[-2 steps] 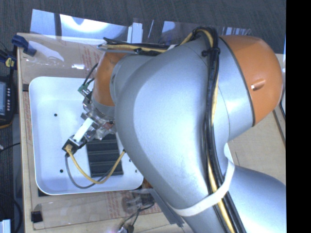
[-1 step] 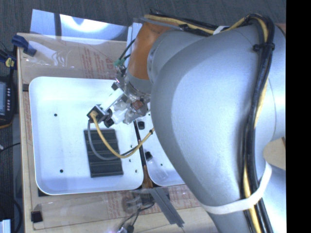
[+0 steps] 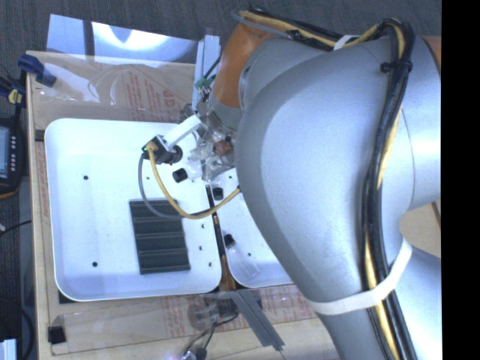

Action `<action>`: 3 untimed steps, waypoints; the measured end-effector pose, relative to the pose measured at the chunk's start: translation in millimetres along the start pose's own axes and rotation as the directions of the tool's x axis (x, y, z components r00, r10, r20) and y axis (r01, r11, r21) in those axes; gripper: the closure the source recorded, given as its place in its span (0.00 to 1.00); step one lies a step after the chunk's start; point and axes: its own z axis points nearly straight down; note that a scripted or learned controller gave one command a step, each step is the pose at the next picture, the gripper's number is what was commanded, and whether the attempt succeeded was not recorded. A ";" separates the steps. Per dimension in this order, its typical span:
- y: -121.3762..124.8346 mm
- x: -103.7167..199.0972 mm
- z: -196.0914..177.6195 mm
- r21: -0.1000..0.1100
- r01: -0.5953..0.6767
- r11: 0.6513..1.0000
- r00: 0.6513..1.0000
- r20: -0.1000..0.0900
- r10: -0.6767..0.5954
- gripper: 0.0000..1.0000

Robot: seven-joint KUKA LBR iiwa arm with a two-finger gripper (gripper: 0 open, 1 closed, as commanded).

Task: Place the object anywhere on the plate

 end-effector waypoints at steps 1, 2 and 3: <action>-7.0 33.5 -1.0 -0.002 -0.152 0.988 0.988 -0.003 0.152 1.00; -63.4 59.5 -40.9 -0.002 -0.153 0.988 0.988 -0.003 0.153 1.00; -28.0 2.2 -163.7 0.002 0.083 0.997 0.997 0.000 -0.083 1.00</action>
